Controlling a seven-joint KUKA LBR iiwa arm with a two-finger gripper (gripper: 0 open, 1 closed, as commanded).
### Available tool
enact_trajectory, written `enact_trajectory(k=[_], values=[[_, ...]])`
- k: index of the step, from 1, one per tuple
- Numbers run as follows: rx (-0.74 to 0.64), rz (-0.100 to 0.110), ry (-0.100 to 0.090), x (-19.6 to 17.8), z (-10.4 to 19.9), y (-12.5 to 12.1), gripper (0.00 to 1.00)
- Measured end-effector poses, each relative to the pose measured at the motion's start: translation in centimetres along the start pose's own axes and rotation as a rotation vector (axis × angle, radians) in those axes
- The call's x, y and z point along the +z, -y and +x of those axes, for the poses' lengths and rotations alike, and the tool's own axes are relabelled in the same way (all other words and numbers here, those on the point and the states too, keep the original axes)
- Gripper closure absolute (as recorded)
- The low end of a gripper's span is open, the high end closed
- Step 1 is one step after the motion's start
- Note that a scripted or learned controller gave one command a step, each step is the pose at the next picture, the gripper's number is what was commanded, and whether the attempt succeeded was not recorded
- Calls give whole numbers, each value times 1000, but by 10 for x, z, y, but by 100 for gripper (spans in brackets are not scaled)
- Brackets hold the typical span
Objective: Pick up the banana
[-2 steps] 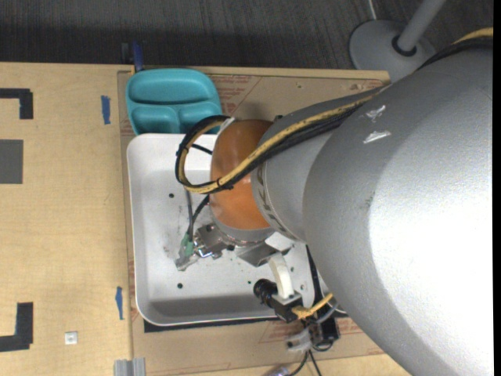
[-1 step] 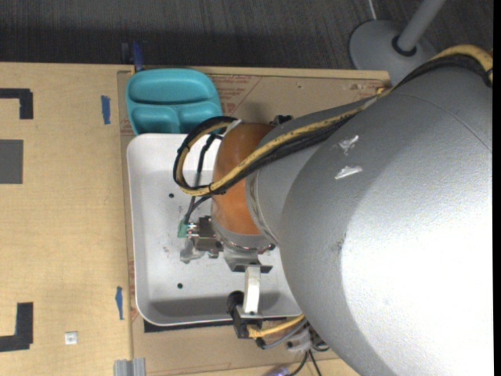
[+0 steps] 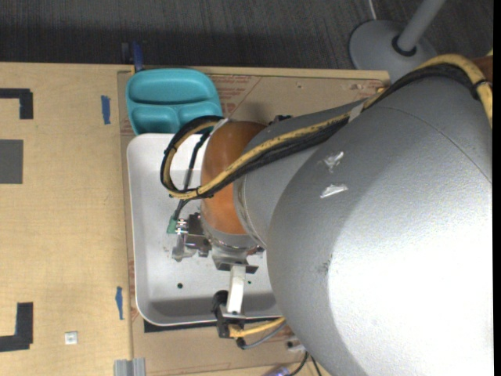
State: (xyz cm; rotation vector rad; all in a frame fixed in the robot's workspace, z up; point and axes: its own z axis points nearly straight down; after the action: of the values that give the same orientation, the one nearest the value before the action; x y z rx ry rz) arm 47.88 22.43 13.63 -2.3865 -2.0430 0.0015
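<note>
Banana position cannot be told, because much of the scene is covered by the arm [image 3: 391, 210]. The right half of the view is taken up by this grey arm, which is bent down over the bin from the right. The tabletop [image 3: 63, 210], brown like cardboard, is seen on the left, marked with black shapes near its left edge and with short strips of blue tape [image 3: 106, 108]. Dark floor [image 3: 235, 14] is seen beyond it. A white bin [image 3: 149, 210] is set on the tabletop. Its left wall and rounded near corner are exposed, while its right part is hidden under the arm. A teal tray [image 3: 174, 100] with two hollows is placed at the far end of the bin, at its far rim; whether it rests on the rim cannot be told. A round grey base [image 3: 380, 41] with a slanted pole is seen on the floor. The orange band [image 3: 227, 182] is crossed by a cable [image 3: 258, 151] that is looped over the far part of the bin. The hand [image 3: 186, 240] is held over the middle of the bin floor; whether it is wide or narrow cannot be told. A small dark spot [image 3: 180, 286] is seen on the bin floor near the hand.
</note>
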Motion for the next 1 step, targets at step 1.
enact_trajectory(k=[1], values=[[137,0,0,1,0,0,0]])
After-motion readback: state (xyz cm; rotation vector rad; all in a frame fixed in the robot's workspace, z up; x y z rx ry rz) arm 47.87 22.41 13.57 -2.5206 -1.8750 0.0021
